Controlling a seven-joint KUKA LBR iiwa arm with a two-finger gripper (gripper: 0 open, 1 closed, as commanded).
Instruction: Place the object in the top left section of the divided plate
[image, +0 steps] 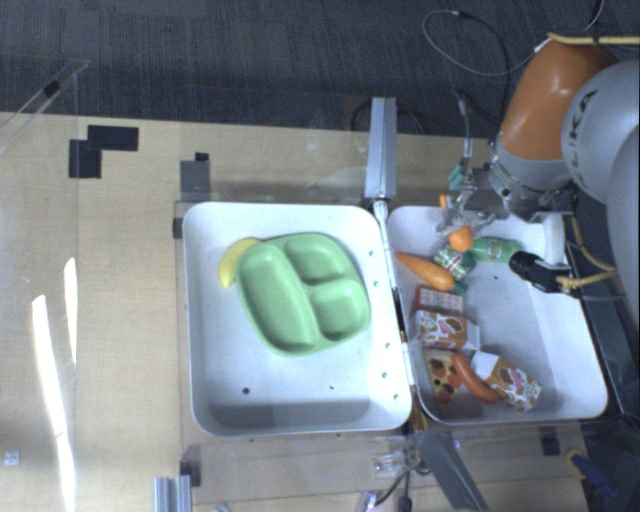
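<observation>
A green divided plate (300, 290) lies in the left bin (290, 405), tilted, with one long section on its left and two smaller ones on its right. All of its sections are bare. A yellow banana-like piece (232, 263) pokes out from under the plate's left rim. My gripper (458, 207) hangs over the back left corner of the right bin (560, 340), directly above a small orange ball (459, 239). Below the ball lie a green bottle (487, 251) and a carrot (425, 268).
Further forward in the right bin are two snack packets (440, 314), a sausage (470, 379) and a white patterned packet (513, 384). A metal bar (381, 160) stands at the back between the bins. The arm's black cable fitting (535, 270) hangs over the right bin.
</observation>
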